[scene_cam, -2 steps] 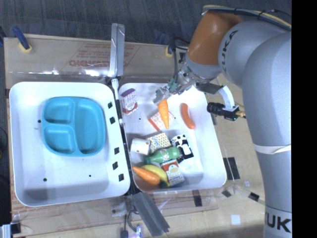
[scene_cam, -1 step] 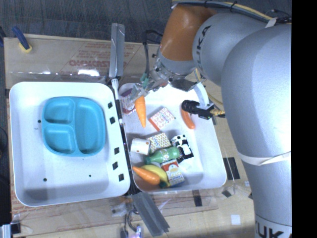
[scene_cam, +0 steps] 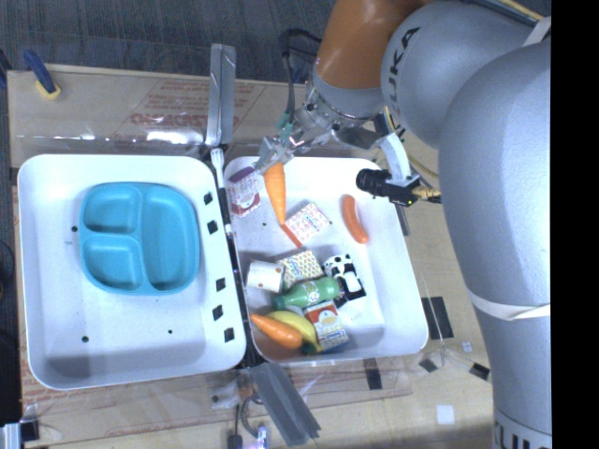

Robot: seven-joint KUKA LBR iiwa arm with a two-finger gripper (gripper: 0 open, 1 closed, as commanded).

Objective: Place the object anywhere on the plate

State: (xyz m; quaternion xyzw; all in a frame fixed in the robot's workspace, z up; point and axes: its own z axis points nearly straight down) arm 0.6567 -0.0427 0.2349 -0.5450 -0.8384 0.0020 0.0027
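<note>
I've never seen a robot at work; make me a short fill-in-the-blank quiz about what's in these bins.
1. The plate in the left bin is coloured ____.
2. The gripper holds a ____ by its top end.
3. The plate has ____ compartments.
4. The sausage lies in the ____ bin.

Missing words: blue; carrot; three; right

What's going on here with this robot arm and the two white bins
The grey arm reaches in over the right bin, its hand at the top of an orange carrot that hangs tip-down near the bin's upper left corner. Whether the hand truly grips it is hard to tell. The blue plate lies in the left bin with nothing on it yet. Other toy foods remain piled in the right bin.
</note>
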